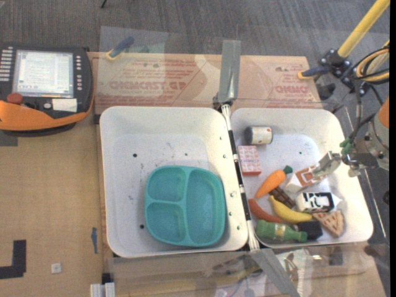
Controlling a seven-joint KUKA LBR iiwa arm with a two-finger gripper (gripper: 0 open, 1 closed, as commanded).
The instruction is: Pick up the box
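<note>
One small box point(249, 160) with a pink-and-white checked face lies in the right bin point(354, 147), left of the jaws point(327, 164) and well apart; its print is unreadable. Whether the jaws are open is unclear. Cardboard point(148, 82) beyond reads "CHEMCAST".

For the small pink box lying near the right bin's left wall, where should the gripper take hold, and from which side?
Grip the small pink box across its two long sides, coming straight down from above. It lies flat, apart from the can and carrot, so both sides look free, though the right bin's wall leaves little room on that side.
</note>
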